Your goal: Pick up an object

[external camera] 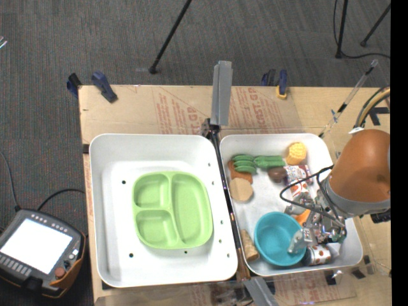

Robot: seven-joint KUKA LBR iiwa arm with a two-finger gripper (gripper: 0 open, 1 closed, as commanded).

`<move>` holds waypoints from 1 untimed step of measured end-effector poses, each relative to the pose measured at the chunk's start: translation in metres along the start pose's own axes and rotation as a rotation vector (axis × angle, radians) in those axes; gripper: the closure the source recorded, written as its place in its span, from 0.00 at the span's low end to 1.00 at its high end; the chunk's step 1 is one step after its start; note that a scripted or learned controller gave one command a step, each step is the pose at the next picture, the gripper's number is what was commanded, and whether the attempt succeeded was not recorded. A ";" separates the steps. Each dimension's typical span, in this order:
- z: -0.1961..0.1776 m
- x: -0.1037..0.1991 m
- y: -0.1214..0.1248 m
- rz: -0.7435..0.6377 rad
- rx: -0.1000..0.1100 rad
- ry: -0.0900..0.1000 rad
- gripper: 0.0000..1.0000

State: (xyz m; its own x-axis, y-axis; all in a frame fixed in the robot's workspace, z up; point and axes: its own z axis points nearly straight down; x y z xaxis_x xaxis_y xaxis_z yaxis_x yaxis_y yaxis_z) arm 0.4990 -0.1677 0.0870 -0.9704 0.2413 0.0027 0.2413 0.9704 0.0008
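Gripper low over the blue bowl, its grasp unreadable.

The arm reached in from the right so that the gripper hung at the bowl's right rim, among the cluttered items of the right bin; whether it was open, closed or gripping anything could not be told, wires and clutter hiding it. Beyond the bowl lay green pods, a yellow corn piece and a tan round; a red-and-white can sat just right of it, label too blurred to read. Left of the bowl, the other bin held a green divided plate. Red print on the cardboard behind was possibly a brand, but illegible.
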 end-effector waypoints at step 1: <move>-0.013 -0.005 0.004 -0.001 -0.006 -0.018 1.00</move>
State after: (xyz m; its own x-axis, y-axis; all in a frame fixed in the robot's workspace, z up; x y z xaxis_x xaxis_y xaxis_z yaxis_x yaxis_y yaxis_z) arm 0.5052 -0.1653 0.1001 -0.9705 0.2405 -0.0153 0.2404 0.9706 0.0068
